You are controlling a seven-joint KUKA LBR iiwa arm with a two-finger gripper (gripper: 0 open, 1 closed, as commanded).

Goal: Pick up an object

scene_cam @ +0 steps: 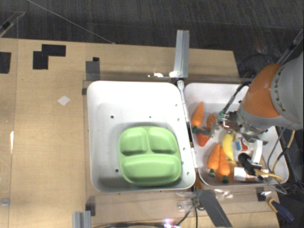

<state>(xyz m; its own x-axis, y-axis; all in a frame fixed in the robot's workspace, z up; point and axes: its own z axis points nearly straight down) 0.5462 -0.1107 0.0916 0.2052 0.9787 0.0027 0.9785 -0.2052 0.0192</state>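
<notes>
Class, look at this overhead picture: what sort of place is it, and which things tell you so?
Probably a robotics lab test bench: a grey and orange robot arm reaches over two white bins, one holding a green divided tray, the other toy carrots and a banana.

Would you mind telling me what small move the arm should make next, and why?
Probably a short descent onto the banana: the gripper sits low in the right bin just above it, among carrots, and nothing visibly sits between its fingers.
</notes>
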